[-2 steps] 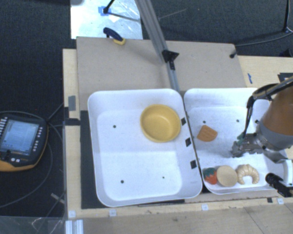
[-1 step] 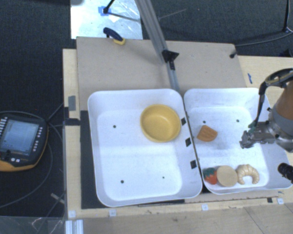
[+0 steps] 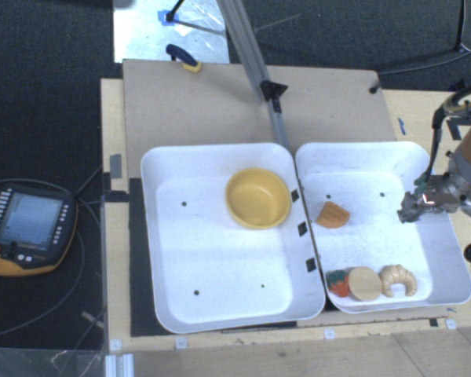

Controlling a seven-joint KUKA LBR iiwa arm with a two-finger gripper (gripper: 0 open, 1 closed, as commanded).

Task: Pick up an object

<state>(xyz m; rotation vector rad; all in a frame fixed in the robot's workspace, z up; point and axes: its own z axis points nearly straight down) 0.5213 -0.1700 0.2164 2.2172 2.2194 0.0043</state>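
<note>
The gripper (image 3: 410, 208) hovered over the right bin's (image 3: 392, 154) right side, jaw state indeterminable; nearest target, the wedge (image 3: 332, 215), lay well left, requiring centred descent and jaws astride it.

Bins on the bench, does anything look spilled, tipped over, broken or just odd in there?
Nothing stands out. The yellow bowl sits upright in the left bin. In the right bin, the orange wedge lies alone, and the round piece and croissant cluster at the near edge. Nothing is spilled or visibly damaged.
</note>
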